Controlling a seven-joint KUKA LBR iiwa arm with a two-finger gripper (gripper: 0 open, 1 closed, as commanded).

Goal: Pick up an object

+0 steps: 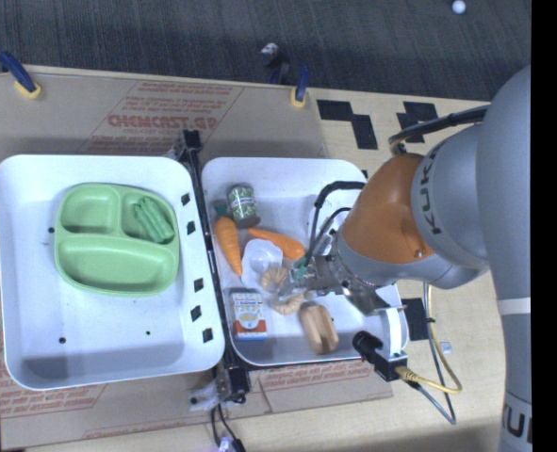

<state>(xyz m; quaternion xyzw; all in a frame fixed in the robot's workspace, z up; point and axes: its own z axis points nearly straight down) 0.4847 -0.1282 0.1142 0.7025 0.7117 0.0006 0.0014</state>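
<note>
The right bin (287, 172) holds a small green-labelled can (241, 202), two orange carrots (227, 244) (280, 242), a clear plastic cup (260, 258), a small juice carton (249, 312), a tan bread roll (318, 328) and a pale knobbly piece (280, 288). My gripper (304, 276) hangs low over the middle of this bin, just right of the cup and the knobbly piece, above the bread roll. The orange wrist band and grey arm cover most of it from above.
The left bin (24, 252) holds a green divided plate (108, 252) with a green ridged item (152, 217) in its top right compartment. A black divider with clips (199, 243) runs between the bins. Cables (429, 375) trail off the bench's front right.
</note>
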